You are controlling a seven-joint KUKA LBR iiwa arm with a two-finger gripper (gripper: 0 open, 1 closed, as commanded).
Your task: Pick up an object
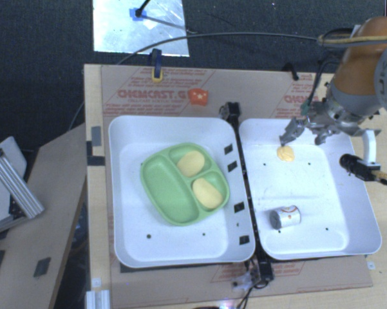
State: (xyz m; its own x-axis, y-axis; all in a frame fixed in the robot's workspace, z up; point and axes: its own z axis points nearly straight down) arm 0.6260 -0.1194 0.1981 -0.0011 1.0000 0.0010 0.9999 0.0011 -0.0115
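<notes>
In the right bin (pixel 322 237) a small yellow lump (pixel 285 153) lies near the back, and a short grey can (pixel 284 217) rests on its side toward the front. My gripper (pixel 306 134) hangs over the back of this bin, open, its left finger (pixel 290 132) just above and beside the yellow lump, nothing between the fingers. The left bin (pixel 135 237) holds a green divided plate (pixel 161 188) with two pale yellow pieces (pixel 192 163) (pixel 207 193) in its right compartments.
A black clip strip (pixel 240 172) runs between the two bins. A black fitting (pixel 355 165) juts over the right bin's right rim. Cardboard (pixel 174 92) underlies the bins, with a clamp (pixel 156 63) at its back edge.
</notes>
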